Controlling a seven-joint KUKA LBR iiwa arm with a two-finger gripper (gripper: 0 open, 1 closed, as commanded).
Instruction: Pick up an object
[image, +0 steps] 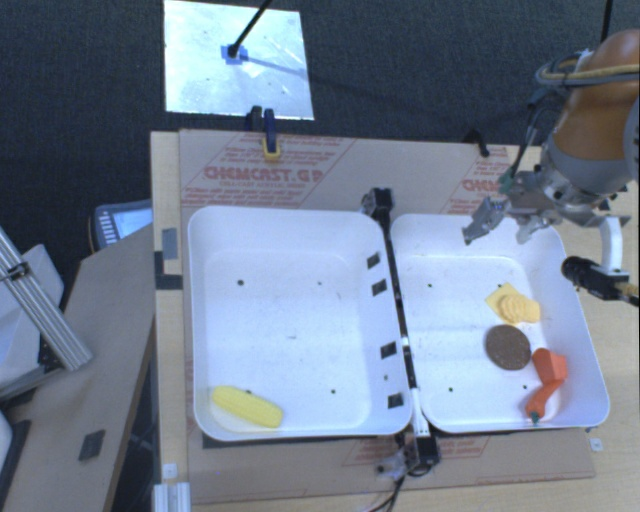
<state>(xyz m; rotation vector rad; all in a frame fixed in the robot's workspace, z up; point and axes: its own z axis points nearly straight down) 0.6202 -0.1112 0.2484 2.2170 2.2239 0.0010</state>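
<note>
Hovering: the tool (503, 222) hangs above the far edge of the right bin (450, 275), with nothing between its fingers.
Tool state: the two fingers are spread apart, one toward the bin's far left part, the other further right, both clear of the objects below.
Arm: the grey arm (600, 110) with its orange band comes in from the upper right corner and bends down to the wrist.
Right bin contents: four objects sit in the right half of this bin, well apart from the tool.
Yellow ridged piece (513, 304): lies flat on the bin floor, furthest back of the group.
Brown disc (508, 347): lies flat just in front of the yellow ridged piece, almost touching it.
Orange carrot (545, 381): lies at a slant just right of the brown disc, near the bin's front right corner, its thin end pointing forward.
Left bin (290, 300): holds a yellow corn cob (246, 407) lying near its front left corner.
Divider: a dark strip with clips (388, 300) runs between the two bins where their rims meet.
Table (330, 165): a board with red lettering lies beneath both bins; a yellow clamp (270, 135) grips its far edge.
Beyond the table: a shiny square sheet (237, 58) lies on the dark floor behind.
</note>
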